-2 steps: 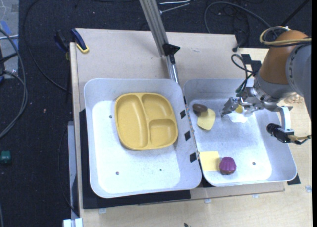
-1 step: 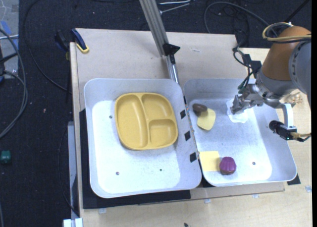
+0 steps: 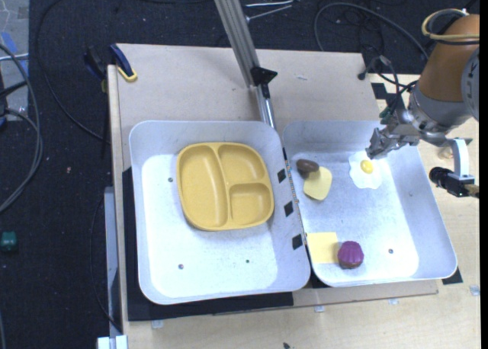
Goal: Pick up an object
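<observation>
Here gripper (image 3: 379, 147) above flat fried egg (image 3: 365, 172) (glossy, rounded) in right bin (image 3: 427, 218).

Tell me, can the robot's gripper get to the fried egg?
Probably yes. The gripper hangs just above the egg at the far end of the right bin, and nothing lies between them. The other toys sit further left and nearer, out of the way.
</observation>
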`<action>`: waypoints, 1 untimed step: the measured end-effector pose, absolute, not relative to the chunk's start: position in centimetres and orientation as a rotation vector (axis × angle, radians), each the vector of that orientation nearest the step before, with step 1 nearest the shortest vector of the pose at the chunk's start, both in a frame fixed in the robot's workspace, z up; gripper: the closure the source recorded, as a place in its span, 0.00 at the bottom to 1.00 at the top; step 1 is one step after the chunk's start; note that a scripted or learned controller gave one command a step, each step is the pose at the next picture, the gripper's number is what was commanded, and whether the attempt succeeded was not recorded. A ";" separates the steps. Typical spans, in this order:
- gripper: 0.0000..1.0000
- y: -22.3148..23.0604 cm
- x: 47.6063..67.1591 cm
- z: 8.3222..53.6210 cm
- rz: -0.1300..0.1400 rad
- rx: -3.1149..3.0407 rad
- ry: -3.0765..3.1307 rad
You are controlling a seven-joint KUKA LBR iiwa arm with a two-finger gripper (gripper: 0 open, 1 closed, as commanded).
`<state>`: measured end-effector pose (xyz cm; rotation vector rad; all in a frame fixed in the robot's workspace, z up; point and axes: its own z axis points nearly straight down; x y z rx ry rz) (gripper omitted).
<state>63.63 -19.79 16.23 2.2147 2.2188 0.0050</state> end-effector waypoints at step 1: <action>1.00 -20.0 63.7 20.6 0.005 2.215 2.219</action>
